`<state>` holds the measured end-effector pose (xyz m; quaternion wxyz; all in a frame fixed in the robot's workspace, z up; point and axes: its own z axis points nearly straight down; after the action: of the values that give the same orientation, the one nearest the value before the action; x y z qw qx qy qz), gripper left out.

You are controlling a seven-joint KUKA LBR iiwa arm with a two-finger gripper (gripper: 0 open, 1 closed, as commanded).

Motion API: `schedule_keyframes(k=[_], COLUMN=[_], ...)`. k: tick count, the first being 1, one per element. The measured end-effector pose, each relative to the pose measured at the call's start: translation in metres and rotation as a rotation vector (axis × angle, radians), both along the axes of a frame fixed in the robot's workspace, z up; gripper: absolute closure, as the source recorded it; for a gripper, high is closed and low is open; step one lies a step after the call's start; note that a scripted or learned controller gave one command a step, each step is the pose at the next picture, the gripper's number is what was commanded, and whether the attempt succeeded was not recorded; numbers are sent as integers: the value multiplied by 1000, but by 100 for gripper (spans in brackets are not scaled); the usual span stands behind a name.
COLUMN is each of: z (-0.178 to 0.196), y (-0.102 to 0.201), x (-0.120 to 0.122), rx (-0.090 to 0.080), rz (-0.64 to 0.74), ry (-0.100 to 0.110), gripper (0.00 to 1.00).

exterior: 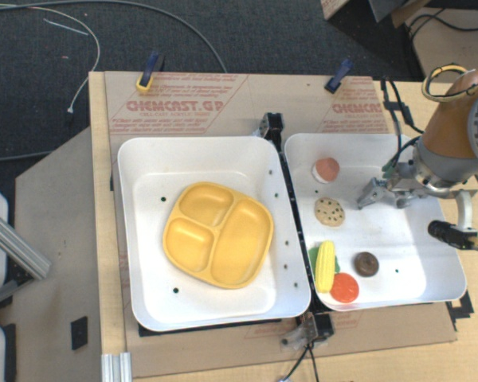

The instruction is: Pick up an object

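— Gripper [385,191] first: where does it hang, and what are its fingers doing?

— It hangs over the right bin [430,289], in the upper half, nearer the far rim than the near one. Two grey fingers splay out and downward from the wrist, spread apart, with nothing between them.

— Which object lies closest, then?

— The cookie [329,212], judged by eye. It lies flat, just to the left of the fingertips and a little toward the near rim. The pink round piece [327,169] sits near it, closer to the far-left corner of that bin, also to the left of the claw.

— And the rest?

— Corn cob [324,265], tomato [344,287] and brown disc [366,264] cluster along the near-left part of the bin. The corn's long axis runs roughly far-to-near, beside the left wall, with the tomato touching or almost touching its near end.

— Room to move?

— Bare white floor lies all around the cookie, so a short shift leftward looks unobstructed. The corn and tomato seem the awkward ones, crowded against the wall and each other. The yellow divided plate [217,234] in the left bin [143,293] is well apart, across the dividing rims.
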<state>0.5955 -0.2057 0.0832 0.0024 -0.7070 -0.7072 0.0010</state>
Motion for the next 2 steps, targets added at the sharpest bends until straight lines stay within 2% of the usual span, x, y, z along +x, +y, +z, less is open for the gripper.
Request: schedule_keyframes(k=[1,2], z=[14,68], y=[0,-9], x=[1,10], rx=[-1,-5], rz=[1,1], ry=[-5,-12], gripper=[100,100])
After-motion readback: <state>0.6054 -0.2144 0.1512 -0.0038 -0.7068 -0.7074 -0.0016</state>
